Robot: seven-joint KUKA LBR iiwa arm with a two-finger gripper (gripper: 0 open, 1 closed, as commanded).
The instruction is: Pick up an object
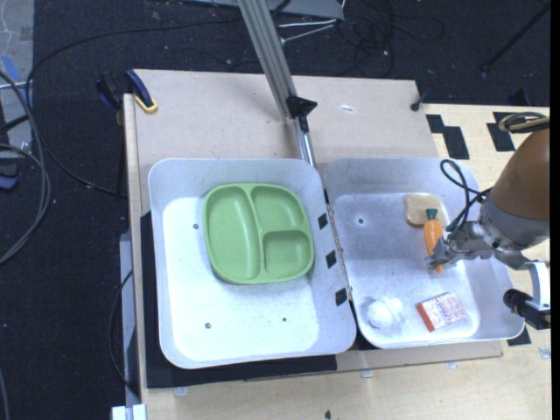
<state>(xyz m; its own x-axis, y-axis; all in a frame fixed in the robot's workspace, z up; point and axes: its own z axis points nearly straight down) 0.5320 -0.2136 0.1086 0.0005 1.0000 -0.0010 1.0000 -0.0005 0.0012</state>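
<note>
One arm reaches low into the right bin, its claw pinching the orange carrot.

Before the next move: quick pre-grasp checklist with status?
1. Gripper over the right bin: ok.
2. Target close by: orange carrot-like toy right at the gripper: ok.
3. Toy between the fingers: cannot tell.
4. Neighbours crowding: tan piece touches the toy's top end: not ok.
5. Red packet and white lump apart from the gripper: ok.
6. Green divided plate in the left bin, out of the way: ok.
</note>
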